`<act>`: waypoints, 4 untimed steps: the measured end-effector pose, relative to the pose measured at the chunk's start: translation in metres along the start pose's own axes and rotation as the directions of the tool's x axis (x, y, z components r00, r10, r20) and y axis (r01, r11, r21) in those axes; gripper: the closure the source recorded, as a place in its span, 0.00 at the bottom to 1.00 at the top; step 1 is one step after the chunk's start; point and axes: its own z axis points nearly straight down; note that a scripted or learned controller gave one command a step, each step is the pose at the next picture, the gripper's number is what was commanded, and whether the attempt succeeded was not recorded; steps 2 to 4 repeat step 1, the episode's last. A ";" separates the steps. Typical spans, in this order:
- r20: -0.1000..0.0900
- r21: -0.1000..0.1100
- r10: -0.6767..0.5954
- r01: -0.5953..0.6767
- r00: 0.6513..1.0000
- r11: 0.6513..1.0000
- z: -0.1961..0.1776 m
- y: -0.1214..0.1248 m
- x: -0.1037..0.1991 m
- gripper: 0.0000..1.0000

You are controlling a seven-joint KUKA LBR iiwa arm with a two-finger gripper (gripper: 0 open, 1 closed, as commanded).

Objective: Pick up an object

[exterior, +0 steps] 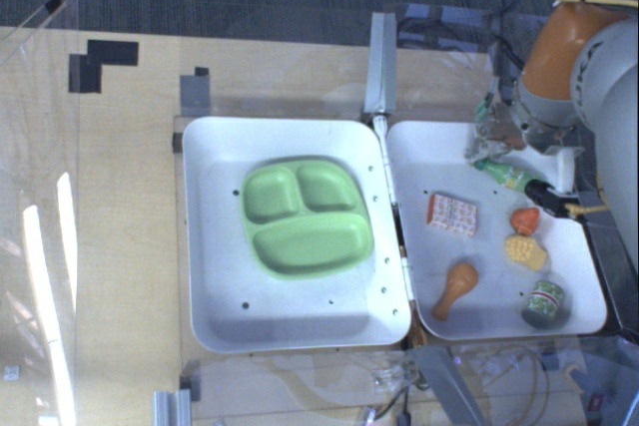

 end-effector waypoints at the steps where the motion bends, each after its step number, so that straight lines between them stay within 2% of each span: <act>1: -0.003 0.006 -0.136 0.136 0.991 0.991 -0.118 -0.003 0.048 1.00; 4: -0.003 0.006 -0.136 0.136 0.991 0.991 -0.118 -0.003 0.048 1.00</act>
